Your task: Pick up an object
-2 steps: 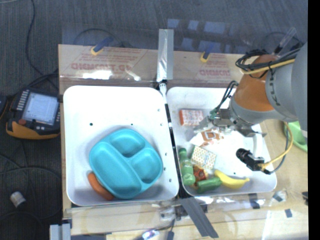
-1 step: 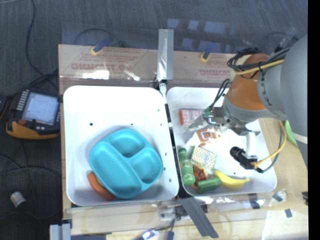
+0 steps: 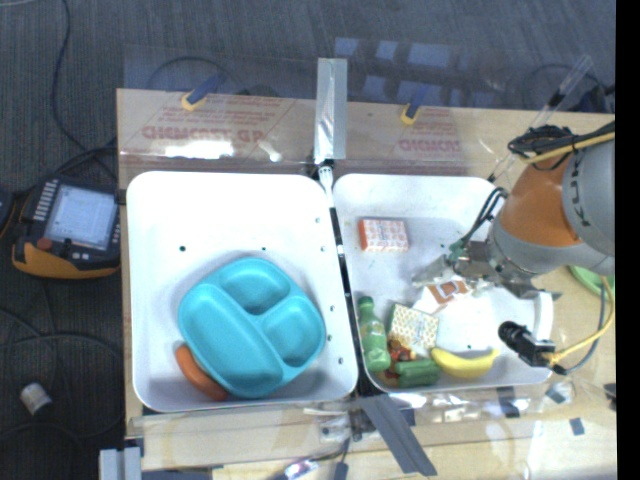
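From here I see the grey, orange-banded arm (image 3: pixel 560 213) leaning into the right white bin (image 3: pixel 440 190) — its gripper (image 3: pixel 455 273) sits low among the clutter, presumably hunting a pick, though I cannot tell its grip. Nearest candidates: a small orange-and-white card (image 3: pixel 448 290) just beneath, the curved yellow banana (image 3: pixel 462 361) near the front wall.

One fixed camera looks down on me from above the bench (image 3: pixel 200 128), at a slant, far enough to take in both bins (image 3: pixel 160 208) whole; my arm (image 3: pixel 570 208) enters from its right.

Yellow banana (image 3: pixel 462 362) lying flat near right bin's front edge
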Robot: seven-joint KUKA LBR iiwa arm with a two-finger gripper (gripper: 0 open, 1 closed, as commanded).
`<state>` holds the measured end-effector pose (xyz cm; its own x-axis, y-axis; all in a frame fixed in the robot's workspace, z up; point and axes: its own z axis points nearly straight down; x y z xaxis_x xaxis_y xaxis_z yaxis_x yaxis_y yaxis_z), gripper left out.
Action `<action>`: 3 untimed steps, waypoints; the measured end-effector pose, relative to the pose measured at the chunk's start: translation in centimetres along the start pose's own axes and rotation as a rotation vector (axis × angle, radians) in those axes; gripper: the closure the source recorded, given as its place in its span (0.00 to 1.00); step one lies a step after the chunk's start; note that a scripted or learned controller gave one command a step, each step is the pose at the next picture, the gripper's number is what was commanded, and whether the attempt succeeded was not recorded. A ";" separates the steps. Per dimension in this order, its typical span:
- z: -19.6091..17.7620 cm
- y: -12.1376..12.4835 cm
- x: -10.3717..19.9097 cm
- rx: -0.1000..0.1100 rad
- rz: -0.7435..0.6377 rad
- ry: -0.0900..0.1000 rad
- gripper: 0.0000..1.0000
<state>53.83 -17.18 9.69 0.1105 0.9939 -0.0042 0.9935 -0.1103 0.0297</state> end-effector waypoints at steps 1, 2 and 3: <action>-0.9 0.2 -0.1 -0.003 0.002 0.001 1.00; -12.9 2.4 7.0 0.038 -0.030 0.003 1.00; -8.2 -0.2 4.5 0.040 0.013 0.001 1.00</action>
<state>53.90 -12.63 17.87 0.1234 0.9924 -0.0027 0.9923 -0.1234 -0.0103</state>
